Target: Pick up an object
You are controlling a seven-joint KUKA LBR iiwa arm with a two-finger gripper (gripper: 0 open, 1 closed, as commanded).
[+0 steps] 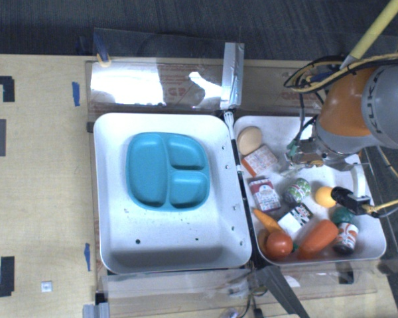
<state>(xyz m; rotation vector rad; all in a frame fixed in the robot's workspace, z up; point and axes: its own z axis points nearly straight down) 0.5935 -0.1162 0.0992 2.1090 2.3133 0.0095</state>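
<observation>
Down at the near edge of the right bin (378,240) a red tomato (277,244) lies beside a fat orange carrot (318,237), the two just about touching, and a small bottle with a red label (347,237) stands just right of the carrot near the bin's corner. Behind them sit a slim orange piece (265,218), a white and black carton (296,217), a dark red packet (265,194), a green and white ball-like thing (298,191), a yellow lemon (325,196) and a dark green item (341,214), all crowded close together. Farther back, against the wall between the bins, a tan egg-shaped object (249,139) rests with a pale pink carton (261,159) just in front of it. Over the far right part of this bin hangs the grey arm with its orange band (345,108); the claw (304,152) is low near the pink carton, but whether it is wide or narrow I cannot tell, and nothing shows between its tips. Beside it on the bench (33,177), the left bin (113,211) holds a single blue divided tray (167,171), lying flat near its middle.
</observation>
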